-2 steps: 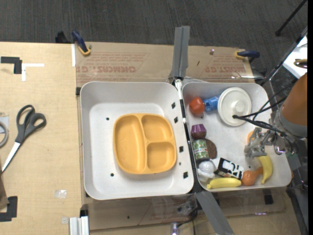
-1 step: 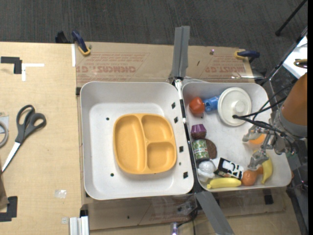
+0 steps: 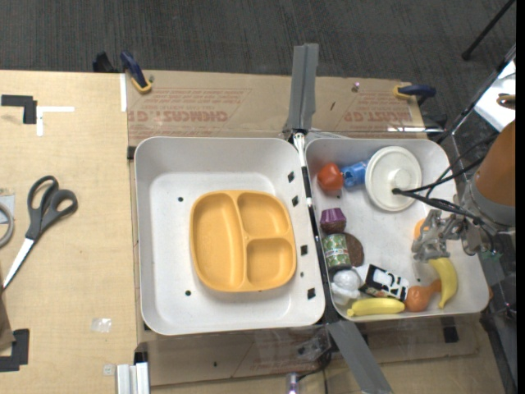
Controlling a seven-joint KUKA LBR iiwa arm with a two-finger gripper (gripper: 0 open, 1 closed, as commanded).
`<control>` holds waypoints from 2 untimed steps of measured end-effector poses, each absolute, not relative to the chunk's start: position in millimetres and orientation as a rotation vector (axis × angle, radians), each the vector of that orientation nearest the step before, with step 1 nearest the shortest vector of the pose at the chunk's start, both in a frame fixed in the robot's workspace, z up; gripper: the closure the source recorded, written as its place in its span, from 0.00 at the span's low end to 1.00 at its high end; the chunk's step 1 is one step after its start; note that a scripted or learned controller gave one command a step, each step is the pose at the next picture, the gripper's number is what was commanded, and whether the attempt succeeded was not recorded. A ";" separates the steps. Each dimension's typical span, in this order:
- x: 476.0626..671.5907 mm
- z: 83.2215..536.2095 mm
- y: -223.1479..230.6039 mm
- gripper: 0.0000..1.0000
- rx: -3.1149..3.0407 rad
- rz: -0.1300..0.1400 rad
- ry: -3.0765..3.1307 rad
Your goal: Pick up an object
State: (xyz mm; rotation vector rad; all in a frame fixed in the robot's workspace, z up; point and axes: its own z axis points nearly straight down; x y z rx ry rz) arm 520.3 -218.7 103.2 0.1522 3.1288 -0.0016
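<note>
White plastic forms the two shallow bins on the pale wooden worktop. The left bin carries an orange-yellow divided plate with three compartments, lying flat near its middle. The right bin carries the clutter: a white round dish toward the far side, a small blue piece touching its left edge, and a red-orange ball just beside that. Along the bin's left wall lie a purple block, a green-labelled can and a white round object. A black-and-white item sits near the front, with one banana along the front wall, an orange fruit just right of it, and a second banana curving upward beside that.

The pincer hangs over the right part of the right bin, just above the second banana; whether its fingers are apart or closed I cannot tell. Scissors with black handles lie well apart on the worktop's left.
</note>
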 end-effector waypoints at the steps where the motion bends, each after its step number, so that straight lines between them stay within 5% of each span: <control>1: 478.4 91.9 -136.5 1.00 0.835 0.001 3.027; 2: 479.4 93.4 -202.6 1.00 0.270 -0.002 3.124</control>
